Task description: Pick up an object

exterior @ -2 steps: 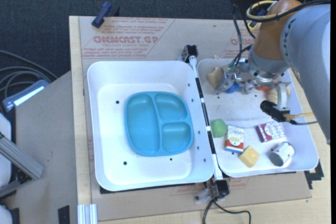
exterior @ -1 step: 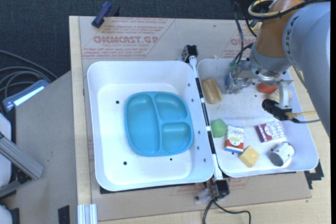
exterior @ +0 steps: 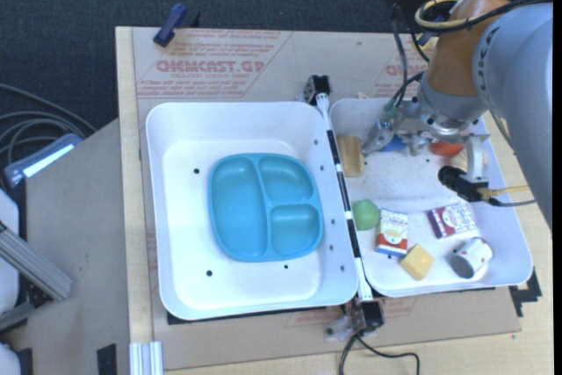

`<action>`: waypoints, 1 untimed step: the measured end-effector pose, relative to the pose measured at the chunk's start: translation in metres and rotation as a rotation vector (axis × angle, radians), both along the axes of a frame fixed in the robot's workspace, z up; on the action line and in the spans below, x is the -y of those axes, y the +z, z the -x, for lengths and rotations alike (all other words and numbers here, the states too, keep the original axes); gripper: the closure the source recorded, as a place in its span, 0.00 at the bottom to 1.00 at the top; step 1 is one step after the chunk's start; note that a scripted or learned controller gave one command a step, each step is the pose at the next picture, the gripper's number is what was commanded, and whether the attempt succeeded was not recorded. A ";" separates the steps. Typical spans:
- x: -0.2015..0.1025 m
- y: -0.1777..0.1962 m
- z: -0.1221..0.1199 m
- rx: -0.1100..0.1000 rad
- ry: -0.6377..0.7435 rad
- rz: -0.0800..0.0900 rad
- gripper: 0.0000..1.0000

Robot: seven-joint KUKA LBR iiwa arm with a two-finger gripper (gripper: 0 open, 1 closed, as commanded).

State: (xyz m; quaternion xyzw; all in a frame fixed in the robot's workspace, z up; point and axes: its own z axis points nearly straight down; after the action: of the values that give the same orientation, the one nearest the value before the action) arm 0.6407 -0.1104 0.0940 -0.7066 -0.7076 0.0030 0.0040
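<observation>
The arm (exterior: 492,39) enters from the right and bends down over the far end of the right bin (exterior: 518,263). Its orange band sits above the wrist, and the gripper (exterior: 406,134) hangs low over the bin's far left corner. The fingertips are blurred against cables and metal parts; whether they are spread or closed cannot be told, and no object is seen between them.

Right bin contents:
- Tan block (exterior: 351,155), against the left wall, just beside the gripper.
- Green ball (exterior: 364,212), against the left wall, nearer the camera.
- Small carton (exterior: 392,233), just right of the ball.
- Yellow block (exterior: 417,261), touching or nearly touching the carton.
- Red-and-white packet (exterior: 451,219), mid-floor.
- White cup (exterior: 471,257), on its side near the near wall.
- Orange item (exterior: 448,148), partly hidden beneath the wrist.

Bare floor lies between the gripper and the carton. The left bin (exterior: 167,189) holds a blue divided tray (exterior: 263,206), centred, clear of all walls.
</observation>
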 end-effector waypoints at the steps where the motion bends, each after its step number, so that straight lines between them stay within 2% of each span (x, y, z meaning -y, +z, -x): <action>1: 0.000 0.010 -0.001 0.003 0.001 0.001 1.00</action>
State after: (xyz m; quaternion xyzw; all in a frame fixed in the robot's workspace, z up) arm 0.6414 -0.1102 0.1044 -0.7064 -0.7078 0.0025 0.0027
